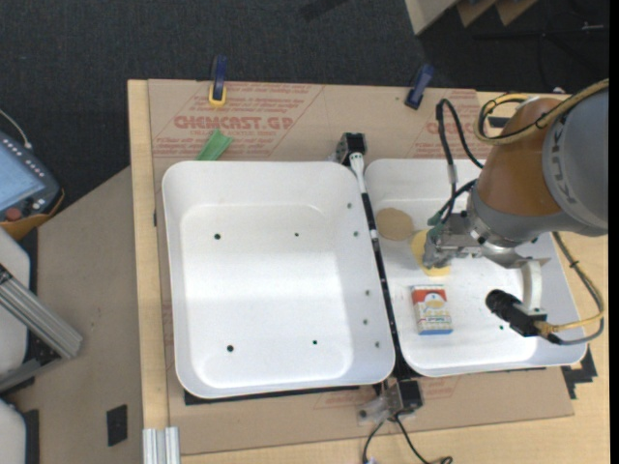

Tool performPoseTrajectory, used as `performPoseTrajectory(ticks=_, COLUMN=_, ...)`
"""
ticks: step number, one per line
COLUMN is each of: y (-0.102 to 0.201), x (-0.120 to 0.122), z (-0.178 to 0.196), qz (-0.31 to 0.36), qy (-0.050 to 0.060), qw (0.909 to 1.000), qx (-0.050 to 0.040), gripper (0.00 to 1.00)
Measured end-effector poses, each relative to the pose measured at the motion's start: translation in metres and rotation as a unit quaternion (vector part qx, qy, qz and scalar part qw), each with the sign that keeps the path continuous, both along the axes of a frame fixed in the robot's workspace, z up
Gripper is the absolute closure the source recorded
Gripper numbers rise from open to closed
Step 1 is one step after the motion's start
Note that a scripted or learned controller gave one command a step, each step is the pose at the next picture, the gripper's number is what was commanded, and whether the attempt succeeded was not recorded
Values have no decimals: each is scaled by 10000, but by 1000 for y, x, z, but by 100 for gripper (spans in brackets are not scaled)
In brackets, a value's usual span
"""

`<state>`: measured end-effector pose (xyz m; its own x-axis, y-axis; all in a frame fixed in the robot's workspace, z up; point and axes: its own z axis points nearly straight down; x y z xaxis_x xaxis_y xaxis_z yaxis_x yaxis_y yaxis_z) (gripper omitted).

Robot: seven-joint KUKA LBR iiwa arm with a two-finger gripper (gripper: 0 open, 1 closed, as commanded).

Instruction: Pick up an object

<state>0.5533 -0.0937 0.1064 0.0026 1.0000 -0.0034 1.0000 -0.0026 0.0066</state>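
In the right bin (484, 351) my gripper (435, 255) is lowered onto a small yellow object (424, 250), which peeks out from under it on the left and below. A tan round disc (394, 223) lies just left of the gripper near the bin's left wall. A small box with a red, white and blue label (432, 310) lies in front of the gripper, apart from it. The arm's grey and orange body covers the bin's far right part.
The left bin (261, 269) stands beside the right one, sharing a black divider clip edge. A green strip (214, 146) lies on the cardboard behind the left bin. Blue clamps (420, 85) hold the cardboard's far edge.
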Motion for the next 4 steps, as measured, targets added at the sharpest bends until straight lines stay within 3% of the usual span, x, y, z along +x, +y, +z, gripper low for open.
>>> performPoseTrajectory(ticks=1, y=-64, x=-73, z=68, qz=-33, qy=30, qw=10000, qx=-1, gripper=100)
performPoseTrajectory(ticks=2, y=50, x=-38, z=79, qz=74, qy=13, qw=10000, qx=33, gripper=100)
performPoseTrajectory(ticks=3, y=43, x=-39, z=89, qz=16, qy=12, qw=10000, qx=11, gripper=100)
performPoseTrajectory(ticks=4, y=8, x=-75, z=129, qz=-6, qy=17, qw=10000, qx=8, gripper=100)
